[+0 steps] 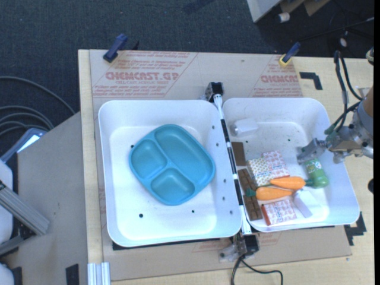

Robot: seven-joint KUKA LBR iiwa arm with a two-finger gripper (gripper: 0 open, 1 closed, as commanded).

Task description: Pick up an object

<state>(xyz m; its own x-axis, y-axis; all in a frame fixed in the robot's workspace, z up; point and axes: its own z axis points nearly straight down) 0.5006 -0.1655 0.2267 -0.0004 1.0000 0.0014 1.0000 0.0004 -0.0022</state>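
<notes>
On your left, a blue divided plate point(171, 172) is lying in the left bin point(113, 159). In the right bin point(270, 108), two orange carrots point(279, 188) are sitting among a patterned packet point(268, 165), a red packet point(279, 211) and a green toy point(316, 176). The pincer point(314, 149) is hanging over that bin's right rim, just above the green toy; you cannot tell its state.

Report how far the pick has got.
Done: the gripper sits low in the right bin, beside the green object. In hand: nothing visibly between its fingers. Left: grasp and lift; the carrot and packets lie untouched.
</notes>
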